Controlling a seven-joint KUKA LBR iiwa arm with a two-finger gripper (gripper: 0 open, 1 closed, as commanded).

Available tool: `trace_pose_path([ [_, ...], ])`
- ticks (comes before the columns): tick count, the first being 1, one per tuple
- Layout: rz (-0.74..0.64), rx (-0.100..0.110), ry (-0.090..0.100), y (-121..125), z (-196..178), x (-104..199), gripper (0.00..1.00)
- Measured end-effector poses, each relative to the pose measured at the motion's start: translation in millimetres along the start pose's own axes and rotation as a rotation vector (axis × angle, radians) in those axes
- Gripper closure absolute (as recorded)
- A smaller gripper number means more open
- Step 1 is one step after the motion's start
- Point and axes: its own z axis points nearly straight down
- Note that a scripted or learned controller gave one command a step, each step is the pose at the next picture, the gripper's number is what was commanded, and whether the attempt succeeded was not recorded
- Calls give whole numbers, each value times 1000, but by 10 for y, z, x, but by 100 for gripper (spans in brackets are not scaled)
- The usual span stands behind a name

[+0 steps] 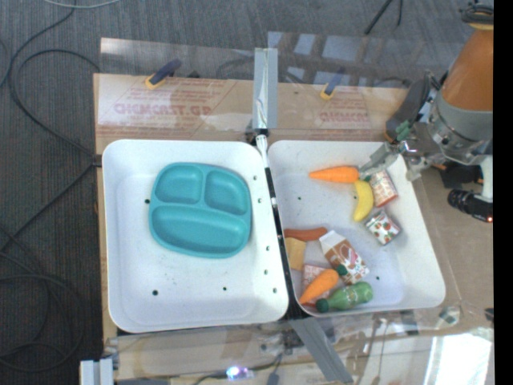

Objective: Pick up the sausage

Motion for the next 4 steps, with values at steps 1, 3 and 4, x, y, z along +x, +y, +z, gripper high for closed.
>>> trace_pose_path([
  [1,-219,1,1,14,1187,399,0],
  [3,-124,-13,-7,-34,1626,573,0],
  [4,-108,0,0,-66,747,732,0],
])
